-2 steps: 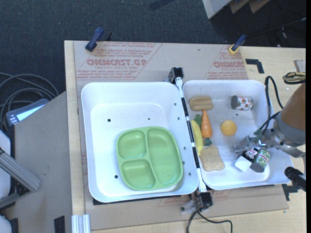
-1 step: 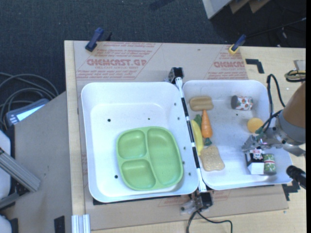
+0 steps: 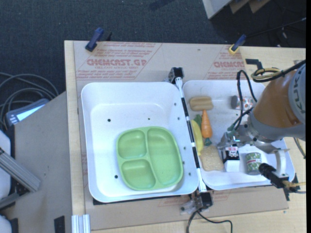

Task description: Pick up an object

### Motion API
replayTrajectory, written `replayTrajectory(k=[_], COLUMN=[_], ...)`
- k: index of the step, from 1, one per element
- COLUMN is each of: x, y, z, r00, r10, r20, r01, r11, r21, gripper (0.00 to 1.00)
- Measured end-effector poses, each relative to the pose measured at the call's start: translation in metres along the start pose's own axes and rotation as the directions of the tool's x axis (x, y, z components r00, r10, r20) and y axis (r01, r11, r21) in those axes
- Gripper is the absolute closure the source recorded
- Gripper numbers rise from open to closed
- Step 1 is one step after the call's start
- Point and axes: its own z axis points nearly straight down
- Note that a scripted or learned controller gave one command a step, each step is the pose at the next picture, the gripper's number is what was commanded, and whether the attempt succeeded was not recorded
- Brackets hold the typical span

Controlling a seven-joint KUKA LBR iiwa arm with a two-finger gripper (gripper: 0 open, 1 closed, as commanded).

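Carrot (image 3: 206,124) is lying in the right bin (image 3: 218,181), just beside the divider between the bins, with a banana (image 3: 196,136) touching its near side, a bread roll (image 3: 200,103) beyond it and a tan slice (image 3: 210,158) in front. Gripper (image 3: 230,147) is hovering low, right of the carrot; its state I cannot tell. A good approach is likely descending straight over the carrot's middle, avoiding nudging the banana.
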Motion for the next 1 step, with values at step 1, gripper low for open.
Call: replayTrajectory(k=[1], x=[0.0461], y=[0.124], z=[-0.0958], r00=[1.0], r10=[-0.001], r20=[-0.001], r01=[0.001], r11=[1.0], r21=[0.008], gripper=[1.0])
